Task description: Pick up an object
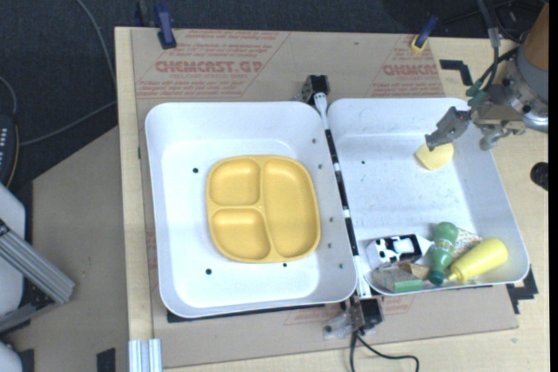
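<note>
Pale yellow wedge-shaped foam piece (433,156) lies in the upper part of the right white bin (392,179), right of centre in the frame. Just above it hangs the grey two-finger gripper (462,128), fingers spread apart, one fingertip touching the wedge's top, nothing grasped.

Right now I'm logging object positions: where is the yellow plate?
The yellow plate lies flat in the middle of the left bin, apart from the clutter in the right bin's near corner.
</note>
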